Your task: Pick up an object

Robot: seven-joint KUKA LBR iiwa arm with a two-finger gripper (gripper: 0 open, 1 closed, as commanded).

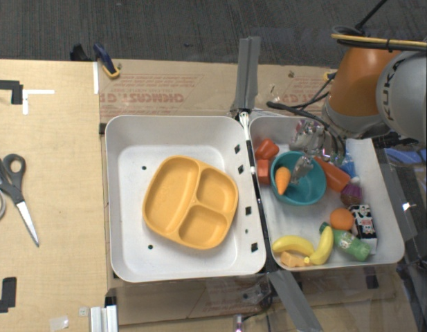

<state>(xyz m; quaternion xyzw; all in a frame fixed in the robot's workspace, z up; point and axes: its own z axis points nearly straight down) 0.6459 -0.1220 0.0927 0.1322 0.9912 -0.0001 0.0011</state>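
Observation:
The right bin (386,254) holds several toy foods. Its far half has a teal bowl (303,185), with an orange carrot (282,179) leaning on the bowl's left rim. A red pepper (266,149) lies left of the bowl and a red-orange piece (335,173) lies right of it. Two yellow bananas (293,243) (324,245), an orange (341,218), a small milk carton (365,221), a green item (356,246) and a purple item (351,195) lie nearer the front. My gripper (304,162) hangs over the bowl's far side, reaching down into it.
A yellow divided plate (191,202) lies in the left bin (123,254). Scissors (16,194) lie on the wooden bench at far left. A blue clip (106,60) sits at the cardboard's back edge. The grey and orange arm (369,85) overhangs the right bin's far corner.

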